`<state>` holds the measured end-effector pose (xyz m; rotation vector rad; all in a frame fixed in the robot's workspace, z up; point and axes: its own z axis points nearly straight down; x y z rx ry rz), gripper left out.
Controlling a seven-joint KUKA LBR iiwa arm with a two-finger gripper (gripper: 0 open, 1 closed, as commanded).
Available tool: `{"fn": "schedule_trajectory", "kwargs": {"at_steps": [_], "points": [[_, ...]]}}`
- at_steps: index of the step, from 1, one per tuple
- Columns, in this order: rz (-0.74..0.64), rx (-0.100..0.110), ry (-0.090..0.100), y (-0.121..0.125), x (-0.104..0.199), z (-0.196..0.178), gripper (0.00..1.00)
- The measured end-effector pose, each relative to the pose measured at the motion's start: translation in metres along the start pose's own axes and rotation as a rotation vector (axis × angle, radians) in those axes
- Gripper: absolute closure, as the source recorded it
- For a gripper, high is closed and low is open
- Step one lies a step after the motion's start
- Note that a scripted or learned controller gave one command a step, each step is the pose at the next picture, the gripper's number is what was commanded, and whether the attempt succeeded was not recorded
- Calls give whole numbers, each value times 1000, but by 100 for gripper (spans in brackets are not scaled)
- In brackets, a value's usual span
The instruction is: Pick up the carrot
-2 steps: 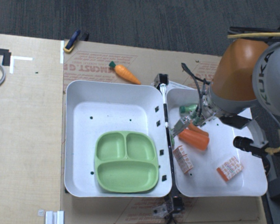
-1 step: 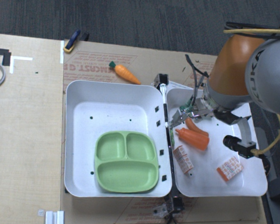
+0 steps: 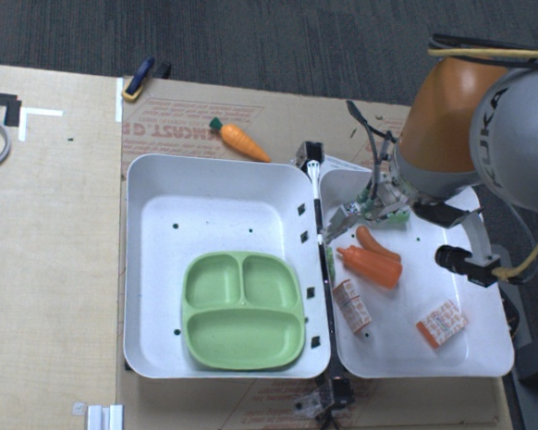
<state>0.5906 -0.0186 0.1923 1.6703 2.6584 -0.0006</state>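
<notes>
A carrot (image 3: 241, 139) with a green top lies on the cardboard just behind the left bin's far rim. Two other orange things lie in the right bin (image 3: 480, 356): a thick carrot-like piece (image 3: 373, 267) and, touching its far side, a slimmer sausage-like one (image 3: 381, 243). My gripper (image 3: 357, 211) hangs low over the right bin's far left corner, right above and behind these two pieces. Nothing shows as held.
A green divided plate (image 3: 243, 309) rests in the left bin (image 3: 155, 247). Two wrapped packets (image 3: 352, 306) (image 3: 442, 322) lie in the right bin's near half. A blue marker (image 3: 139, 77) sits at the cardboard's far left corner. The bins' shared wall runs right beside the gripper.
</notes>
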Motion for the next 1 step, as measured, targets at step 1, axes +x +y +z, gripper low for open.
{"fn": "schedule_trajectory", "kwargs": {"at_steps": [1], "points": [[21,2,2,-10,4,0,0]]}}
